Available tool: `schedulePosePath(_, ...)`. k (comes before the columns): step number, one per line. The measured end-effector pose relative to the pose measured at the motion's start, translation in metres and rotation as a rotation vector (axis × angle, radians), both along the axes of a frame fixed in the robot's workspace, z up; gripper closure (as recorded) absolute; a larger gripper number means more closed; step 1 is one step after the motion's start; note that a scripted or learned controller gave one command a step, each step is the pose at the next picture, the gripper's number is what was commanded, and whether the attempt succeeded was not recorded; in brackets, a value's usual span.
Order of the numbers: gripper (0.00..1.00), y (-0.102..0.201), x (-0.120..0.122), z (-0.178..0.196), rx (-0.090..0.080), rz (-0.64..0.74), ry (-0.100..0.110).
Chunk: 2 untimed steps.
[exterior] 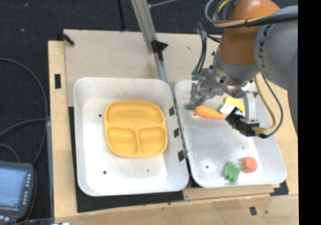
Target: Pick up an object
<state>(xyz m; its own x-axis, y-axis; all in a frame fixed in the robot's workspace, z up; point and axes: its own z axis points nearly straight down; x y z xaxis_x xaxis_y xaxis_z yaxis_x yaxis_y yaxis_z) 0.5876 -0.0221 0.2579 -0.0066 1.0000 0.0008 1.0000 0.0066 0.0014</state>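
Camera view, nearest edge first: the bench [60,118] carries 2 white bins side by side. In the right bin [215,148], close to its near edge, lie a green toy [231,171] and, just beside it to the right, a small red-orange toy [249,164]; the 2 look to be touching or nearly so. In the left bin [90,133] a yellow tray [135,127] with 3 compartments lies flat near the middle, 1 long compartment on its far side and 2 smaller ones on its near side.

Farther back in the right bin, near its far-left corner, lies an orange carrot [209,112], its green end pointing left toward the wall between the bins. A yellow piece [233,103] shows just right of the carrot, partly under the wrist hardware. The gripper [198,99] hangs right above the carrot's green end; its tip is dark and cluttered, so I cannot tell how wide it is or whether anything is in its grasp. The arm [251,33] comes in from the right, orange band above the wrist, with cables looping around it.

Beyond the bins, a metal bar [143,13] slants up from the bench's far part.
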Motion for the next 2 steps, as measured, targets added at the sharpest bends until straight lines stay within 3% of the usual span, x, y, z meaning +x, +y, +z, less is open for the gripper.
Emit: schedulePosePath(2,1.0,0.106,0.045,-0.016,0.001,0.001,-0.001)
